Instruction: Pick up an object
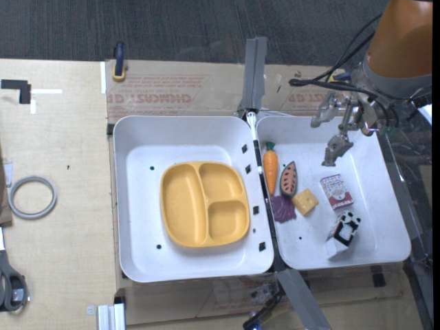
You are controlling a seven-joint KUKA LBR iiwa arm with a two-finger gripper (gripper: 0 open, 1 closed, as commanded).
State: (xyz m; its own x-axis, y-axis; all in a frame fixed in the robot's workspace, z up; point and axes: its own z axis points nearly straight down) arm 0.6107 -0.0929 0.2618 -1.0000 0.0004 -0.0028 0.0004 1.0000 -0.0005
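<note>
- Gripper (pixel 337 137): poised above the right bin's (pixel 385 253) far portion; fingers slightly parted, nothing between them.
- Candidate objects, one each: orange carrot (pixel 270 170) with green top, watermelon slice (pixel 288 178), purple leafy piece (pixel 282 207), yellow cheese block (pixel 304 201), red-and-white carton (pixel 335 190), black-and-white toy (pixel 346 229).
- Left bin (pixel 130 198): one yellow divided plate (pixel 204 203), three compartments.
- Toy's form indistinct; the arm's orange band (pixel 405 26) is cropped at top right.
</note>
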